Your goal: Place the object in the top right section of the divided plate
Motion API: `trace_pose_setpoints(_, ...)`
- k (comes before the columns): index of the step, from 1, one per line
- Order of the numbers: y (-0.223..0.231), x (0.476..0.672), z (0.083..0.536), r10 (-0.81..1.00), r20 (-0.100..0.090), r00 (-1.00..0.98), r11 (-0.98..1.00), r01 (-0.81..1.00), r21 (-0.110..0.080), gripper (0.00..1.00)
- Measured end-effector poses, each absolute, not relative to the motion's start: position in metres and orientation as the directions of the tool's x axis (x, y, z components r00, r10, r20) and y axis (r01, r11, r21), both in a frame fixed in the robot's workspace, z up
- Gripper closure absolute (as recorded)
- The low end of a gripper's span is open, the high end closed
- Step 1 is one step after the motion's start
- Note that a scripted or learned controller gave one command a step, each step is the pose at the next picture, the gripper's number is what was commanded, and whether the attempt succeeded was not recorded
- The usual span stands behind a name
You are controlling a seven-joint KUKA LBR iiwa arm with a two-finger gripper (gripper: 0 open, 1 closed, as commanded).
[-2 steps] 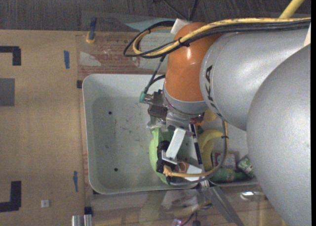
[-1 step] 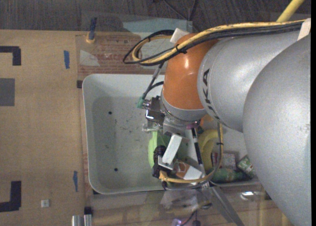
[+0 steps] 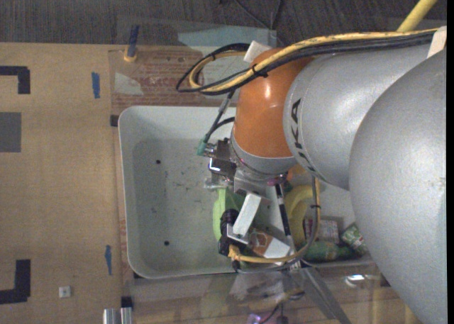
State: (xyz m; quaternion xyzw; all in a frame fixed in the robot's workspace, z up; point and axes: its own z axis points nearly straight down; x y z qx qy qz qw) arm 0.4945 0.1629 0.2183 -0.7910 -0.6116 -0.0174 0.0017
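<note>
The arm [image 3: 369, 131] is reaching into the white bin [image 3: 142, 174], its gripper [image 3: 257, 243] hanging near the bin's bottom edge; whether the claw is open or holding anything cannot be told. A yellow-green object [image 3: 220, 213], likely the task's thing, is lying just beside it, long axis paralleling the bin's left wall. Gripping across its narrow width is looking wisest

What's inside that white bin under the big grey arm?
A lime-green thing, a yellow thing and a darker green one peek out beside the arm. The arm covers much of the bin; anything else there is hidden.
</note>
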Motion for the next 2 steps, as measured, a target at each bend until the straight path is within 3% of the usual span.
trace_pose_setpoints(1, 0.1822, 0.5081, 0.1984, 0.976, 0.048, 0.212, -0.213, 0.976, 0.031, 0.00)
trace_pose_setpoints(2, 0.1838, 0.5081, 0.2071, 0.977, 0.047, 0.208, -0.210, 0.977, 0.030, 1.00)
